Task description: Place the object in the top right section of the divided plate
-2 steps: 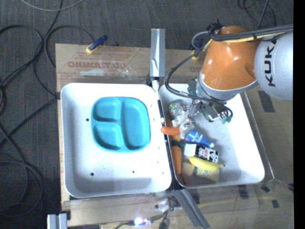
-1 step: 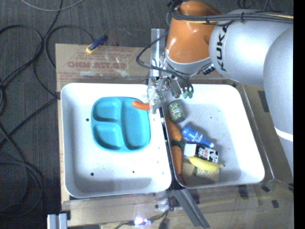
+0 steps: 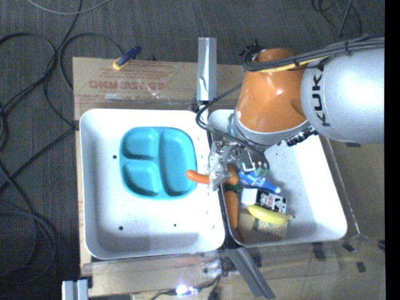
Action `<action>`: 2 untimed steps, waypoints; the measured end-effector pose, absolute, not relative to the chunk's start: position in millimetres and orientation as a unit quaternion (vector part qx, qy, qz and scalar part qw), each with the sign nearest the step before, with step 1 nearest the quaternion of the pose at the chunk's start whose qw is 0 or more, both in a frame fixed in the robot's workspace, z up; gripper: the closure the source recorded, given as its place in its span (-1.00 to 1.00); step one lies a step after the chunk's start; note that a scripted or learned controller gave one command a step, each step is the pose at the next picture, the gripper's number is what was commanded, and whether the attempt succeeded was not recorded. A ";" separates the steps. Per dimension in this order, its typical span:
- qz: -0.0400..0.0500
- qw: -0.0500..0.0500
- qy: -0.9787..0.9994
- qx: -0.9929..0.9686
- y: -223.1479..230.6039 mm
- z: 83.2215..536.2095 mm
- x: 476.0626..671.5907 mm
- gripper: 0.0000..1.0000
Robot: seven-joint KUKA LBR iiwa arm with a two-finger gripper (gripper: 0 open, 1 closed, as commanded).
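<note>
Here the gripper (image 3: 215, 172) sits above the divider between both bins, clamped on an orange carrot (image 3: 198, 177) overhanging the right edge of the blue divided plate (image 3: 156, 162).

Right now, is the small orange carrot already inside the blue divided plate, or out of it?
Partly in. The orange carrot lies across the right rim of the blue divided plate, one end over it, the other end under the gripper.

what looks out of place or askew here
An orange carrot-like piece lies across the right rim of the blue divided plate in the left bin, half on and half off, beside the pincer. It sits in no section.
</note>
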State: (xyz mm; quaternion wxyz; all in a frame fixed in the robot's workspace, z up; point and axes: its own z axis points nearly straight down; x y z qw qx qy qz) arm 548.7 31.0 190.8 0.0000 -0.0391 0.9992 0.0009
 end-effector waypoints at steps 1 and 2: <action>-0.001 0.001 0.999 -0.046 -17.0 183.8 544.3 1.00; 0.000 0.001 0.990 -0.139 15.1 183.6 557.3 1.00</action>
